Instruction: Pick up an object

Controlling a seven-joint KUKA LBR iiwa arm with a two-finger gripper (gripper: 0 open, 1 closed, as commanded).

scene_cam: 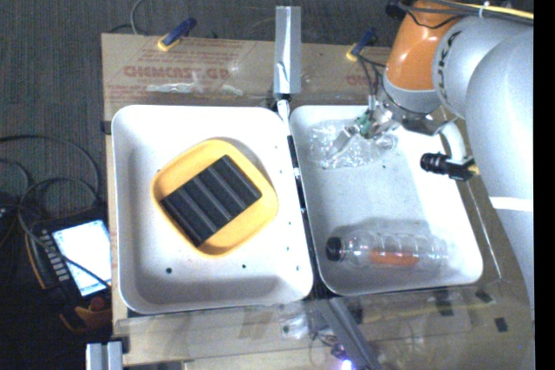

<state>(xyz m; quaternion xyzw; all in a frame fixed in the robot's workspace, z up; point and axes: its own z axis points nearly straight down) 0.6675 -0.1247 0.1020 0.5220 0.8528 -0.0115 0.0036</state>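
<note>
In the left bin (139, 273) lies a yellow tray-like object with a black ribbed insert (215, 195), turned at a slant. Along the front of the right bin (451, 212) a clear plastic bottle (390, 249) rests on its side, black cap to the left, something orange inside. A crumpled piece of clear plastic (342, 147) sits at that bin's back left. My gripper (370, 126) reaches down at the back of the right bin, right at the upper right edge of the crumpled plastic; it is small and partly hidden under the orange wrist band.
The grey arm (503, 100) covers the right bin's right side. A metal post (286, 56) stands behind the divide between the bins. Cardboard (173, 74) with blue and yellow clamps lies behind them. A tablet (78, 251) and cables sit on the floor at left.
</note>
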